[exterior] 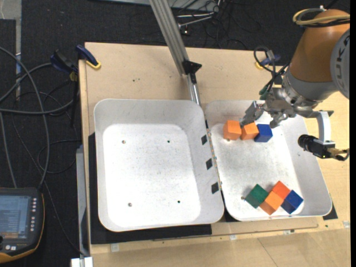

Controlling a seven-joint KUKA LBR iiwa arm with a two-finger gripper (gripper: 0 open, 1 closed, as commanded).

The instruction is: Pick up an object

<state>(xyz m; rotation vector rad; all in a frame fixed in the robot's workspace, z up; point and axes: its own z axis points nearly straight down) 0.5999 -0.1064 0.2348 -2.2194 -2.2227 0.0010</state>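
Note:
My gripper [261, 115] hangs over the far part of the right bin [311, 171], fingers spread open just above a row of blocks. That row holds an orange block [232, 130], a second orange block [250, 130] and a blue block [263, 133], touching side by side. Nothing sits between the fingers. Near the bin's front edge lies a cluster: a green block [257, 196], an orange block [281, 189], another orange block [271, 203] and a blue block [292, 201].
The left bin [111, 166] lies beside the right one on the wooden bench. A metal pole [172, 32] slants down to the gap between the bins. Clamps sit at the bench's far corners, cables and a pendant [16, 221] to the left.

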